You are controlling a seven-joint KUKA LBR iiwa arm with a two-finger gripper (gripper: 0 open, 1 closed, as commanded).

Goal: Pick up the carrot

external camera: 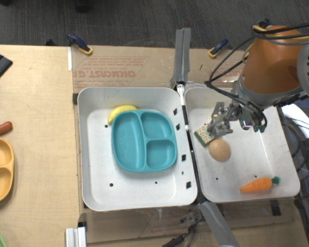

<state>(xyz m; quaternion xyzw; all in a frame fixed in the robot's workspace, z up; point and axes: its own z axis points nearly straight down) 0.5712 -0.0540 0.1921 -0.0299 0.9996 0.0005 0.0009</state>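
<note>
End effector (220,123) hangs at the upper left of the right bin (288,161), well apart from the carrot (257,184); whether it is wide or narrow cannot be told.

Going left to right: the left bin (92,153) carries a teal divided plate (143,140) with a banana (122,110) tucked behind its upper left corner; in the right bin, a small green-edged block (202,134) and a tan egg-shaped ball (219,150) sit just under the end effector, and the carrot lies on its side at the lower right, leafy tip pointing right. It looks like a light, stiff, smooth toy, likely to roll or slip; gripping across the thicker middle of the orange body seems safest.
</note>
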